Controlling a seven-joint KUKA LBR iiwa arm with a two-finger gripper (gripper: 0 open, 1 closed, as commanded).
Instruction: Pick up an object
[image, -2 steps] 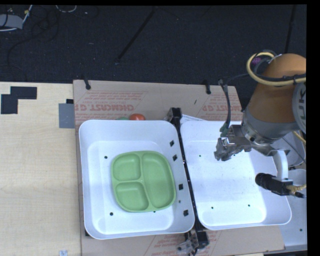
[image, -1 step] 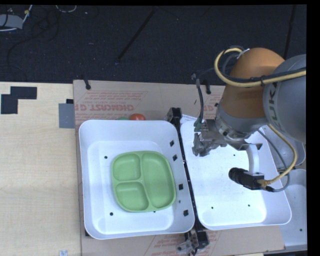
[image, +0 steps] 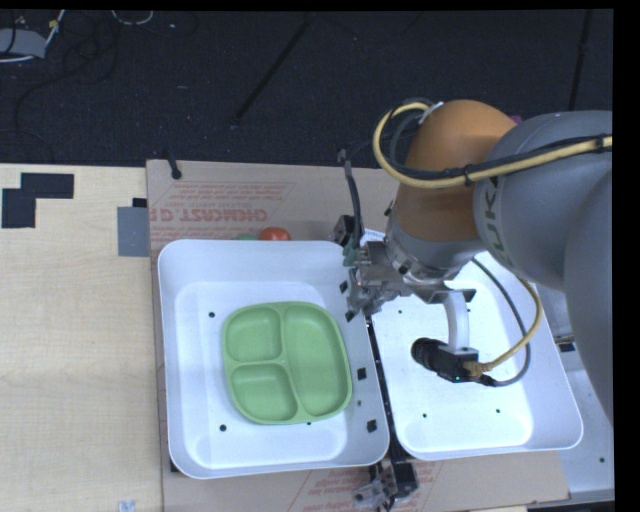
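Where bench edge runs nearest camera, two shallow white bins sit side by side, glossy plastic, rounded corners. Left bin (image: 190, 400) holds green divided plate (image: 287, 361): smooth plastic, rounded rectangle, three compartments, lying flat, long axis slightly tilted from bin sides. Right bin (image: 500, 420) bare white floor with small dark dots. Gripper (image: 366, 285) sits over divider between bins, near plate's upper right corner; finger opening cannot tell. Grey arm (image: 545, 200) with orange band above. Farther back, small red-orange object (image: 274, 235) behind left bin on cardboard (image: 220, 205).
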